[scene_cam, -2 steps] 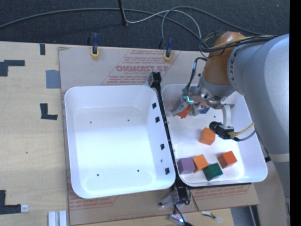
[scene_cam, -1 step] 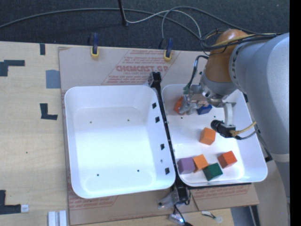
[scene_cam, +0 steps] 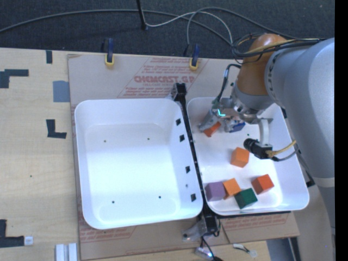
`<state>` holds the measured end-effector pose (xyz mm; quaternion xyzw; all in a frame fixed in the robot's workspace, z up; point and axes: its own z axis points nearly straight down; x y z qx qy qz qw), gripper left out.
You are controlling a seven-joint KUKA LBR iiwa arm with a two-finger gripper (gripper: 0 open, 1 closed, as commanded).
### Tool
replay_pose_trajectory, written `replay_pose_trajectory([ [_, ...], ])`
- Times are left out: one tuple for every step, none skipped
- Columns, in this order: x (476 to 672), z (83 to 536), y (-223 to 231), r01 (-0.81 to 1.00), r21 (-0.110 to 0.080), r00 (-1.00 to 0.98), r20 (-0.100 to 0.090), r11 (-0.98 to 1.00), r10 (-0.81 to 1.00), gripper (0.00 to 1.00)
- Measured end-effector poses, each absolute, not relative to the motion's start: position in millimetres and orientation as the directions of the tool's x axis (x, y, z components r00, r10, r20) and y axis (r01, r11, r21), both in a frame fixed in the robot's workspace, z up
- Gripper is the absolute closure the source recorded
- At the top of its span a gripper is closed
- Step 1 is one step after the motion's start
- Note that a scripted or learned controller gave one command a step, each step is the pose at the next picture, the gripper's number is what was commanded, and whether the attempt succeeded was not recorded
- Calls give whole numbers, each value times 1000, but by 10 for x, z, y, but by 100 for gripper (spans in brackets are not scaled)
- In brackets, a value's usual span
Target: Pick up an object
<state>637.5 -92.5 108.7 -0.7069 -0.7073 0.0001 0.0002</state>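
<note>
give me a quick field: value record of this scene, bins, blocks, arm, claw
bins: left bin and right bin, white, side by side
blocks in right bin: orange block alone mid-bin; purple block, small orange block, green block and red-orange block clustered near the front edge
arm: grey arm reaching in from the right, over the right bin
claw: claw low at the far part of the right bin
at claw tip: an orange-red piece; a grasp cannot be confirmed
task status: no block visibly lifted
</note>
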Motion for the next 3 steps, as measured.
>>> replay_pose_trajectory([
  [6375, 1087, -925, 1000, 0, -1, 0, 1, 1000, 0],
  [6375, 1087, -925, 1000, 0, -1, 0, 1, 1000, 0],
  [6375, 1087, -925, 1000, 0, -1, 0, 1, 1000, 0],
])
